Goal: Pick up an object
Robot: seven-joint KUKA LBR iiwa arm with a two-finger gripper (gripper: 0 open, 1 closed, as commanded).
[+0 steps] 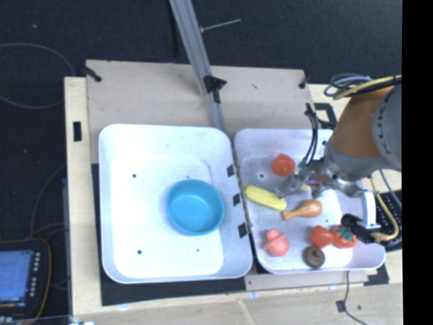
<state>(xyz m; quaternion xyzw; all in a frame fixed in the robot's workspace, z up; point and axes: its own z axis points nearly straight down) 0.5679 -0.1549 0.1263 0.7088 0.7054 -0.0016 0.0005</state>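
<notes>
So the gripper (295, 183) is hanging low in the right bin (252, 147) between the yellow banana (264, 197) and red ball (283, 164), can't tell its jaws.

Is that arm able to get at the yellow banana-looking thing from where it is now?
Probably yes. The gripper hovers just right of the yellow banana in the right bin, and nothing lies on top of it; the orange drumstick sits nearby but apart.
</notes>
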